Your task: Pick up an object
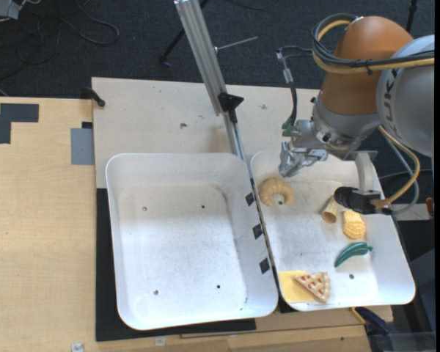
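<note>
The right bin [396, 284] holds a tan croissant [276, 191] at its far left, a small beige cone [330, 211], a yellow corn cob [354, 224], a green chili pepper [352, 253] and a waffle-patterned pizza slice [310, 285] near the front. My gripper [290, 166] hangs just above and to the right of the croissant, at the bin's back edge. Nothing shows between its fingers.
The left bin [125, 270] lies beside the right one, with black clips [255, 229] along the shared wall. A slanted aluminium bar [205, 57] rises from behind the bins. A wooden board [37, 226] covers the bench to the left.
</note>
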